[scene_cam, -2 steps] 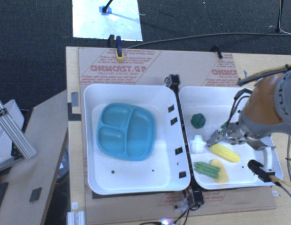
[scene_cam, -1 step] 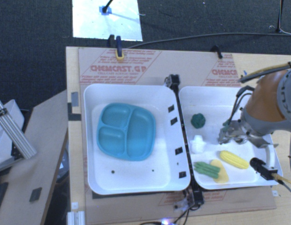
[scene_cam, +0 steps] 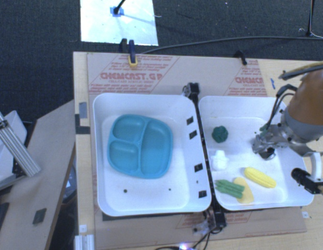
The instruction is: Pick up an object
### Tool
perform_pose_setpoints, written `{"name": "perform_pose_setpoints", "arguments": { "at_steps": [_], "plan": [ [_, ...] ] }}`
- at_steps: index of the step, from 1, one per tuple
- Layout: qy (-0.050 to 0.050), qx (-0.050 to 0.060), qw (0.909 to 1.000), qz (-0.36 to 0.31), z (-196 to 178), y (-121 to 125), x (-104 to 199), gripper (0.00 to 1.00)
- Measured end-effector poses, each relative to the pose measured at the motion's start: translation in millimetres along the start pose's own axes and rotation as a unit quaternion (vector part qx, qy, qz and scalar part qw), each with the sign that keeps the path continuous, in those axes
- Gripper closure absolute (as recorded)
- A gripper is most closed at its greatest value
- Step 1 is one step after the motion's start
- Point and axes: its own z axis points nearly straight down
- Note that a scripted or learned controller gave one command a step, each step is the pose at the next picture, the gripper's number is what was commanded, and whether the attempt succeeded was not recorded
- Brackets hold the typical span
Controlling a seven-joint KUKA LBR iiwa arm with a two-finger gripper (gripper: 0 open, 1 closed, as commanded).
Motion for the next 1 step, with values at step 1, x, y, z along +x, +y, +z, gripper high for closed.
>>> {"name": "perform_pose_setpoints", "arguments": {
  "at_steps": [1],
  "plan": [
    [0.000, -0.001, 1.0000, -0.002, -64.0, 3.6, -3.9, 1.00]
  ]
}}
